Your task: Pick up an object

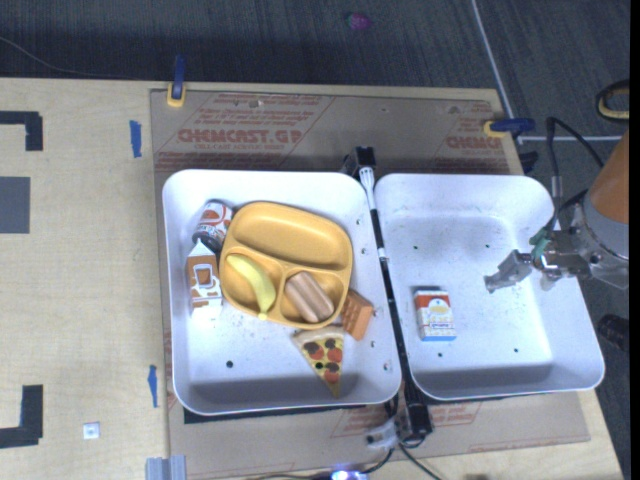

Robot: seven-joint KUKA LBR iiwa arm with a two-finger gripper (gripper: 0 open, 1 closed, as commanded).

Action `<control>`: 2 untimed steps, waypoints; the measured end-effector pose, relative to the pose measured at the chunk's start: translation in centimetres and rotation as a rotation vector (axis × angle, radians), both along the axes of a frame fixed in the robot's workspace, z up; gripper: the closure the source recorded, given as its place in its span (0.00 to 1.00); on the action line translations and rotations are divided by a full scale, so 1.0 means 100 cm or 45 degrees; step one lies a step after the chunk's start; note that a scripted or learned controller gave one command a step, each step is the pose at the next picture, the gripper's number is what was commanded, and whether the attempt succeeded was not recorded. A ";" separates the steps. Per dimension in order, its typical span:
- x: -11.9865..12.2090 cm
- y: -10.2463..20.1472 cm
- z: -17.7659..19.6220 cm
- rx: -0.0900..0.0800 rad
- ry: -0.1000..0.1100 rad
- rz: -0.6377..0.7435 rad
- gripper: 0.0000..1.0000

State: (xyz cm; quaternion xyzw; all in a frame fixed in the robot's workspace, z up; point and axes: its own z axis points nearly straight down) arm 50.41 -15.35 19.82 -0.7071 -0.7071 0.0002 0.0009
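The brown board (330,128) under the bins reads "CHEMCAST GP" in red print.

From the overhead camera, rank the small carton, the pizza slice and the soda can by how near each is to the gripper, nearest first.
Measured from the gripper, over the right bin:
1. Small carton, right bin, just to its left.
2. Pizza slice, left bin, front edge.
3. Soda can, left bin, far back-left corner.

Arm (612,193) showing an orange band w/ grey housing below it, approx. at the wrist. Gripper (512,271) looking grey metal, w/ a small green spot near its base. 1 black cable (565,138) running along the arm's upper side.
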 end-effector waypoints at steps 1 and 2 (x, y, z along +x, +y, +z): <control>0.010 0.016 -0.103 -0.002 -0.004 0.000 0.00; -0.019 0.051 -0.108 -0.027 -0.036 -0.014 0.00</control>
